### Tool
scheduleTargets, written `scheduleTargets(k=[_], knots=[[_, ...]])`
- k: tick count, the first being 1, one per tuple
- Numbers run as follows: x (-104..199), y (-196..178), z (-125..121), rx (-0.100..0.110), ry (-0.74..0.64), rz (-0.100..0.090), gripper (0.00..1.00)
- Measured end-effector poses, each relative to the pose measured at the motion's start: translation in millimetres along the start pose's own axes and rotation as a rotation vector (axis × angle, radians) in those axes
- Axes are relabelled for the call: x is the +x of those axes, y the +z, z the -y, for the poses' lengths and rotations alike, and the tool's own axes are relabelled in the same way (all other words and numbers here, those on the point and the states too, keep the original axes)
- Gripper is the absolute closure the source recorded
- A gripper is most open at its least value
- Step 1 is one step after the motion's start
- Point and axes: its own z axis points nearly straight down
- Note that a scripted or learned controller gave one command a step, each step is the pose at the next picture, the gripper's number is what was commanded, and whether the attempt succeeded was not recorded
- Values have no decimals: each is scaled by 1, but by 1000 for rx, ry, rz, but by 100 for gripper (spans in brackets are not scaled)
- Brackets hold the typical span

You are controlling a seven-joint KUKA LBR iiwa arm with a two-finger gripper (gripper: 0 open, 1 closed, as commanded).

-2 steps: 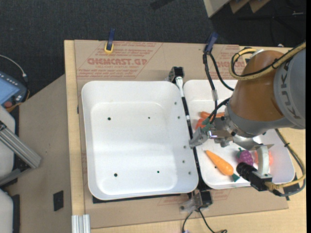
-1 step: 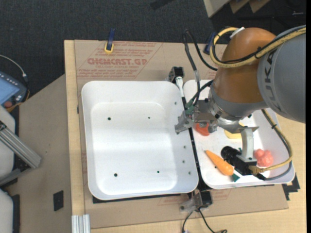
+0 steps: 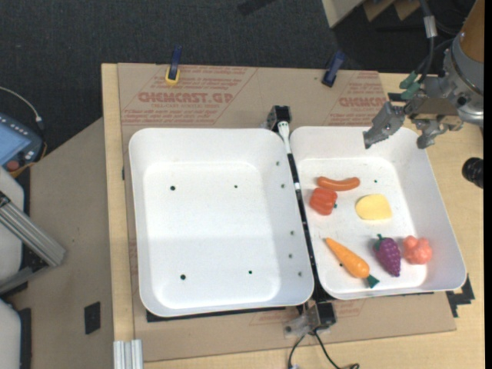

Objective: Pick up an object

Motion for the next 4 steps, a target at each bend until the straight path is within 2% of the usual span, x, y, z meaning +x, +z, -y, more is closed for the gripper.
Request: scheduleTargets(k=[1, 2, 3, 4], knots=[[76, 153, 0, 37, -14, -7, 0], [-25, 107, -100, 9, -2, 1, 0], [-19, 99, -97, 16, -9, -2, 100], [39, 28, -103, 11, -14, -6, 100]])
